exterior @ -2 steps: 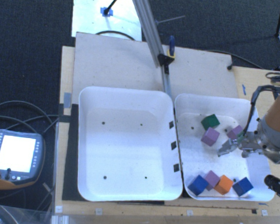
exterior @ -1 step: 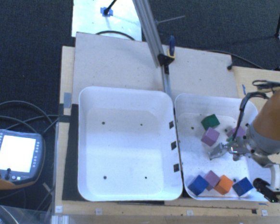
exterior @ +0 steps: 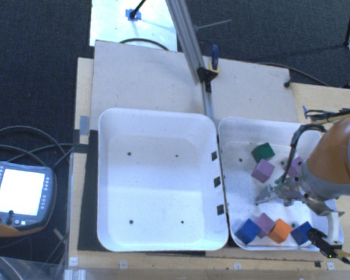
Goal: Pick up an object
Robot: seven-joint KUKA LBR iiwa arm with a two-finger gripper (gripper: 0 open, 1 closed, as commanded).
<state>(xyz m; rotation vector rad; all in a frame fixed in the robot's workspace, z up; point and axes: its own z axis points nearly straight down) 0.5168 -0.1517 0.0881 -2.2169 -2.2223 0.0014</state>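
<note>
Dark carpet surrounds the wooden bench (exterior: 168, 75) carrying two shallow white plastic bins. Wrist housing hides the hand's (exterior: 273, 193) tips, so whether it grips anything cannot be told. It hangs low in the right bin (exterior: 242, 132), the grey-and-orange arm (exterior: 336, 161) reaching from the right. Just beside it lies a purple cube (exterior: 263, 170), a green cube (exterior: 263, 152) behind.

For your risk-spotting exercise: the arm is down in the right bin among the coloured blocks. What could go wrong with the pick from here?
1. The pincer sits low in the right bin, between the purple block and the front cluster; it may close on nothing.
2. The blue block, small purple block and orange block are packed together, so a grab there may nudge neighbours or take two.
3. That cluster hugs the bin's front wall, which may block a finger.
</note>
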